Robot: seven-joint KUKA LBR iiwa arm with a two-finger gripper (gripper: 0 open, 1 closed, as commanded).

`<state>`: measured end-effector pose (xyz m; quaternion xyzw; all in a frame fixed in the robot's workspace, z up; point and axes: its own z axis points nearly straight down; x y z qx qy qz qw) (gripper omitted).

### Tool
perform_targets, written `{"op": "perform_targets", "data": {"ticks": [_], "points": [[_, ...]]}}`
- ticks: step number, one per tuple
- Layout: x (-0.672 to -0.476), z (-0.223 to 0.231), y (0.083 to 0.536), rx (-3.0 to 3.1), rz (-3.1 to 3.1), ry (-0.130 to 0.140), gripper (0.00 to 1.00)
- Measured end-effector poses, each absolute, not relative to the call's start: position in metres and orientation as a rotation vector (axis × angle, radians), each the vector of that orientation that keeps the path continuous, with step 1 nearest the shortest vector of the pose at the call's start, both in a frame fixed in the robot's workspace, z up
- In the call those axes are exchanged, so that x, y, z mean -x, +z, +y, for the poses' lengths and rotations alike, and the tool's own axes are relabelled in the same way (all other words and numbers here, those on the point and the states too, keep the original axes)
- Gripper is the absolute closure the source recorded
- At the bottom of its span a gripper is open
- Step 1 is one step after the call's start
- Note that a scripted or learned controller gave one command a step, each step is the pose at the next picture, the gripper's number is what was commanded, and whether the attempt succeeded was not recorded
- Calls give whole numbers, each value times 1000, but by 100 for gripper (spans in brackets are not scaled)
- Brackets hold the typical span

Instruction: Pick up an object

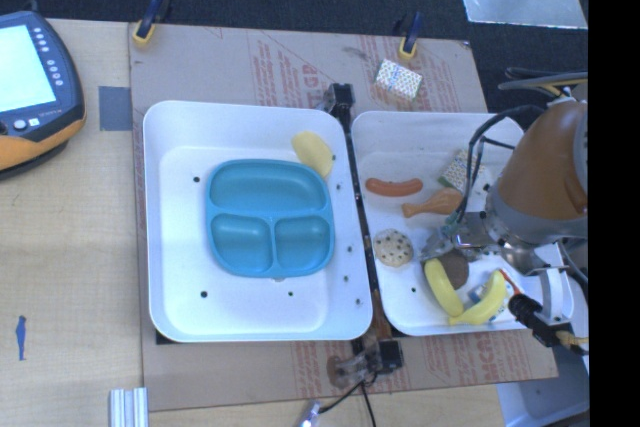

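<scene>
At the near edge of the right bin (400,310) lies a yellow banana (455,295), curved like a U with its open side facing far. Just beyond it, the gripper (455,260) is low inside this bin, right above the banana's left end and close to touching it; its dark tip sits between the banana and the other toy foods. How far the gripper is open cannot be told from this angle, and nothing can be seen held in it. The arm (540,180) comes in from the right, its orange band covering the right half of the bin, with black cables looping over it.

Left of the gripper, near the bin's left wall, rests a round cookie (393,248) with dark chips. A little farther back lies a brown drumstick (432,206), and beyond that a reddish hot dog sausage (394,186), both lying roughly left to right. A small patterned item (458,171) sits far right in the bin, partly hidden by the arm.

The left bin (170,215) holds a blue divided plate (268,217) at its centre. A pale yellow lemon-like piece (313,153) touches the plate's far right corner.

On the counter (60,295), far of the bins, a small checkered block (399,79) lies on the brown board. A teach pendant (30,85) with a lit screen rests at the far left.
</scene>
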<state>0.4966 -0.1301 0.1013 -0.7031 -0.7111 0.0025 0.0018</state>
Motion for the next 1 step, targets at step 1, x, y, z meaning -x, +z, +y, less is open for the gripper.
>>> {"op": "perform_targets", "data": {"ticks": [1], "points": [[-539, -84, 192, 2214, -2225, 3, 100]]}}
